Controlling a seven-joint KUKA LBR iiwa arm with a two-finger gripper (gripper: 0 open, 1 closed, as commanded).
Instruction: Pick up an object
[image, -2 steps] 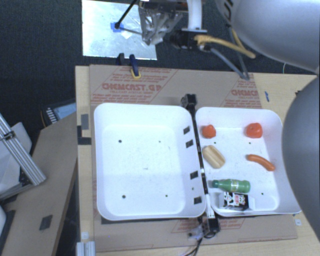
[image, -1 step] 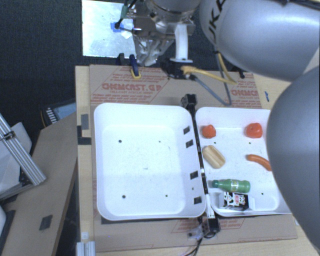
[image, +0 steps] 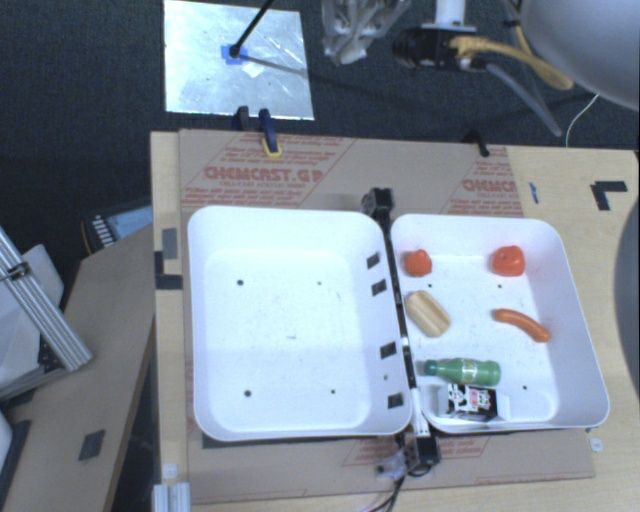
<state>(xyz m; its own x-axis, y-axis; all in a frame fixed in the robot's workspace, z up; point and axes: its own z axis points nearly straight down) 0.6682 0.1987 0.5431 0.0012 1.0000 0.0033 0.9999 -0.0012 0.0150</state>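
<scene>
Objects for picking are gathered in the right bin (image: 575, 330): a green bottle (image: 462, 371), a bread roll (image: 428, 313), a sausage (image: 521, 324). No grasp has begun; one target must be chosen and approached from above.

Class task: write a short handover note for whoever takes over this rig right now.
Pincer: cannot be judged from this view.
All things lie in the right bin: small orange piece, red piece, bread roll, sausage, green bottle, black-and-white carton.
Done: nothing lifted.
Left: choose one, grasp and raise it. The sausage lies apart from the rest.
</scene>
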